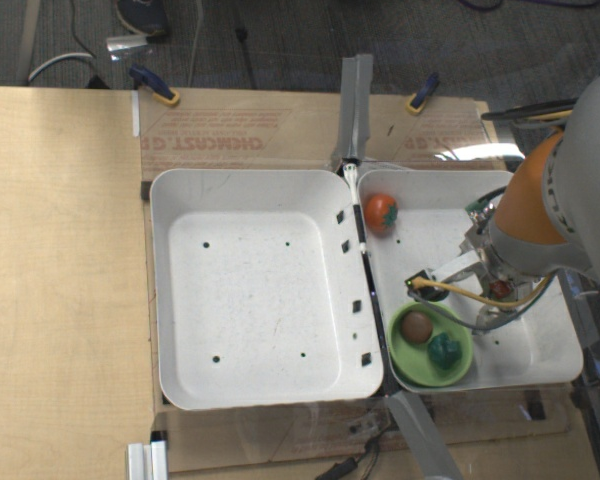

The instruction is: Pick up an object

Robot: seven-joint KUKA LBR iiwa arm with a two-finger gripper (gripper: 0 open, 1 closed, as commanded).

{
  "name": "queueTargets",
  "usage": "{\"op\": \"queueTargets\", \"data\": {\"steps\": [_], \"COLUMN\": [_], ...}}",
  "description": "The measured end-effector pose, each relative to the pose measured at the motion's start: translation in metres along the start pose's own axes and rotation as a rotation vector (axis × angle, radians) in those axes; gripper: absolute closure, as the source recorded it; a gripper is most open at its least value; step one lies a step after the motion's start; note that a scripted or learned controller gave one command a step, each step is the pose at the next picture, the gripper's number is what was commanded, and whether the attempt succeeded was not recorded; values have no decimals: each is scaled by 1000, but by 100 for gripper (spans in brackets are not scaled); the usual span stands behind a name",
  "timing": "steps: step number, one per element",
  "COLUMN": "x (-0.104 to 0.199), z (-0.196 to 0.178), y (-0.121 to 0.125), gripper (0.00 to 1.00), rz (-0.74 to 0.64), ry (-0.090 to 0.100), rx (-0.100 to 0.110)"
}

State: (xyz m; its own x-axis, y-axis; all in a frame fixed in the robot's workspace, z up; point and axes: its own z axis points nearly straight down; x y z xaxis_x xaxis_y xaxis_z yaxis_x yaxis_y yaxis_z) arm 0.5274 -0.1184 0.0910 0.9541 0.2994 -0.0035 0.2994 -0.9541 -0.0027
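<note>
In the right bin (430,230), a red and orange tomato-like object (380,211) lies near the far left corner. A green bowl (417,367) sits at the near left corner and holds a brown round object (415,326) and a teal object (444,350). My gripper (496,291) hangs over the right half of this bin, just right of the bowl and slightly beyond it. The wrist with its orange band hides the gripper's tip from above. I see nothing held.
The left bin (161,268) lies beside the right one, with a raised divider (361,253) between them. Cardboard and two clamps (160,90) lie behind the bins. A wooden bench top (60,268) stretches to the left.
</note>
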Motion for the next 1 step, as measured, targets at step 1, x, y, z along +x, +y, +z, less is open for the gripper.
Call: {"op": "queueTargets", "data": {"steps": [1], "x": [64], "z": [0], "y": [2], "gripper": [0], "rz": [81], "ry": [0], "rx": [-1]}}
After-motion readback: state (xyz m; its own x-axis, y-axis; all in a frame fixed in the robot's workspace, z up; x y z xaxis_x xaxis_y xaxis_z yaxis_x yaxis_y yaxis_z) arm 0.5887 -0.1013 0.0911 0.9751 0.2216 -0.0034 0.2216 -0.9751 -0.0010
